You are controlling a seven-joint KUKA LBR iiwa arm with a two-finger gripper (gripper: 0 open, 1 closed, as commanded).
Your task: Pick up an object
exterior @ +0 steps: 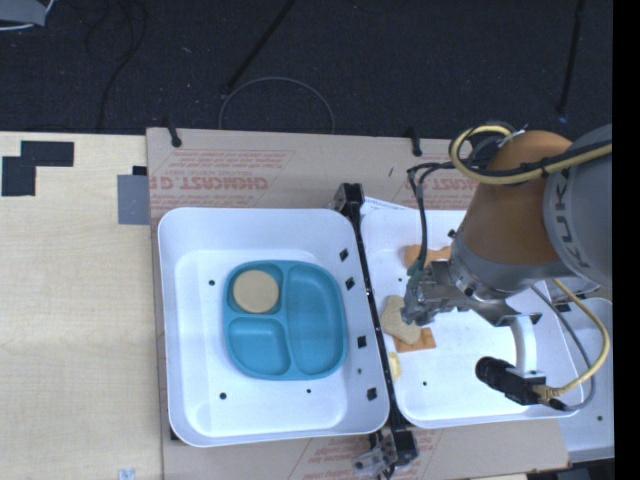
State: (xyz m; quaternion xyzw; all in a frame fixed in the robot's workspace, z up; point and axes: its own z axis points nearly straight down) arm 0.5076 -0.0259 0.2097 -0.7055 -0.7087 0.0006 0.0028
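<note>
Over the right bin: arm (530, 218) reaches in from the right, its orange band above the wrist, with cables looped over it.
Gripper: gripper (418, 303) is low over the left part of the right bin (470, 398), pointing toward the divider between the bins.
Claw state: I cannot tell how it stands; the dark wrist hardware blurs together at the tip.
Contact: the tip sits right at the upper edge of a tan, flat piece (397, 323); whether it touches or grips that piece cannot be told.
Objects in right bin: the tan piece lies by the divider, with an orange piece (424, 340) just beside it; another orange piece (413, 256) shows above the tip.
Left bin: left bin (190, 388) holds a blue divided plate (300, 328).
On the plate: a round tan disc (255, 290) lies in the upper-left compartment.
Bench: both bins rest on a cardboard sheet (250, 168) with red print.
</note>
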